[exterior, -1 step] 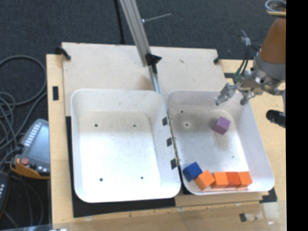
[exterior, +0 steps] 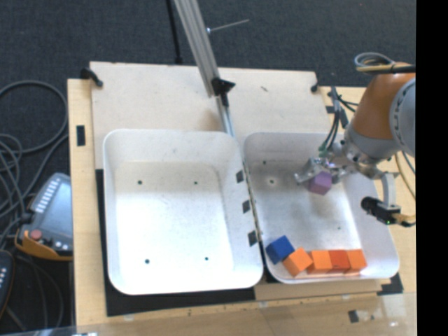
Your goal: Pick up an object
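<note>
My gripper (exterior: 320, 173) hangs over the upper middle of the right bin (exterior: 280, 149), reaching in from the right under the orange wrist band. A small purple block (exterior: 321, 183) sits between its fingers, held above the bin floor. Along the right bin's front edge lie a blue block (exterior: 280, 248) and a row of orange blocks (exterior: 327, 260), well below the gripper in the view.
The left bin (exterior: 175, 212) stands beside the right one, sharing a raised middle wall. A slanted aluminium bar (exterior: 203, 51) rises from the back of the bench. Cables and a teach pendant (exterior: 50, 215) lie off the bench at the left.
</note>
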